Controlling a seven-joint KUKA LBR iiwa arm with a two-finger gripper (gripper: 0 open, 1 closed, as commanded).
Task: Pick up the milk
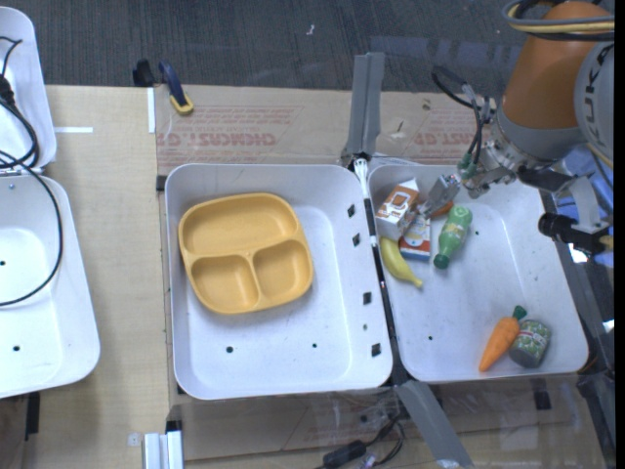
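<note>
The milk (396,206) is a small white carton with orange and brown print. It lies at the back left of the right bin (547,262), close to the divider. My gripper (442,193) hangs low over the back of that bin, just right of the carton and above the top of a green bottle (451,234). Whether it touches the carton is not clear. The grey arm with its orange band (552,62) reaches in from the upper right.
A red and white box (416,241) and a banana (400,262) lie just in front of the milk. A carrot (499,341) and a grey can (532,342) sit at the front right. The left bin (332,340) holds a yellow divided plate (246,252).
</note>
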